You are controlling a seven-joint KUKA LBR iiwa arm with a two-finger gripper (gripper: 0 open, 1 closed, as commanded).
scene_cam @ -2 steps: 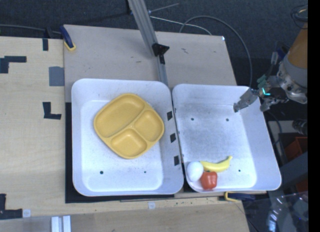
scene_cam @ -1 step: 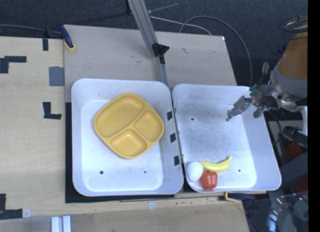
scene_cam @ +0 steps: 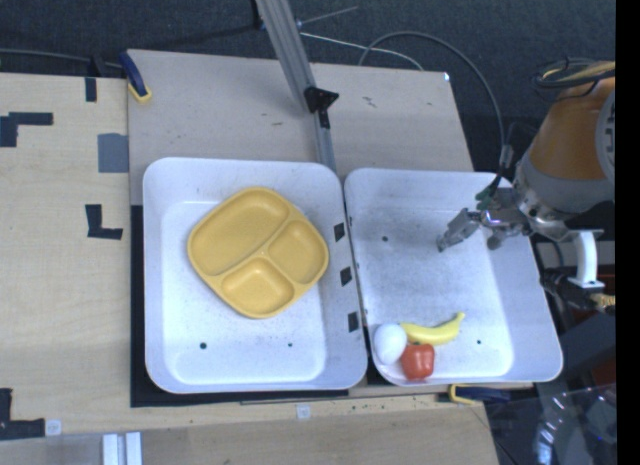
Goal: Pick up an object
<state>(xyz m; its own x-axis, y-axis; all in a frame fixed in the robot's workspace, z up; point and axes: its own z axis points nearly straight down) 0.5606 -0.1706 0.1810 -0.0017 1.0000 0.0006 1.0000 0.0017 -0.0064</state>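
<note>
Overhead, you saw the pincer (scene_cam: pixel 470 232) above the right bin (scene_cam: pixel 520 283), its fingers parted and holding nothing; the banana (scene_cam: pixel 436 330), white egg (scene_cam: pixel 389 341) and red pepper (scene_cam: pixel 419 360) lay clustered at that bin's near edge; the yellow divided plate (scene_cam: pixel 258 251) sat in the left bin (scene_cam: pixel 170 283).

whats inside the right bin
A banana, a white egg-shaped ball and a red pepper cluster at the right bin's near edge. The gripper covers a small patch of floor.
</note>
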